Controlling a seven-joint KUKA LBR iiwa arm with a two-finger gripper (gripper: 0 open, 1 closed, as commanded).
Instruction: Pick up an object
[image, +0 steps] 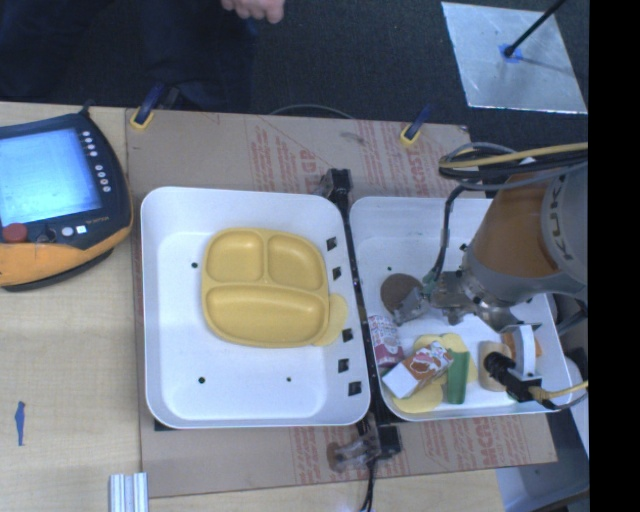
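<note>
The bench (70, 400) is light wood with a sheet of brown cardboard (290, 150) on it. 2 white bins sit on the cardboard, side by side and touching.

The left bin (170, 390) holds 1 thing: a yellow plate (266, 287) with 3 parts, 2 small ones at the top and 1 big one below. It lies flat near the middle of the bin, a bit toward the right wall.

The right bin (395, 225) holds a pile of small things near its front edge. There is a flat yellow thing (432, 392) with a red and white packet (430, 360) on top of it. A green stick (458, 377) lies just beside the packet. A small white card (398, 381) touches the yellow thing on its left. Another red and white wrapper (384, 338) lies by the left wall of this bin. A tan thing (492, 368) sits to the right of the green stick.

The grey arm (520, 255) with its orange band comes in from the right, over the right bin. The hand (412, 297) reaches down near a round brown thing (397, 291) in the middle of that bin. You cannot tell how the hand is set, or whether it has the brown thing, because it is small and dark.

A screen box with an orange edge (55, 200) lies on the bench to the far left.
</note>
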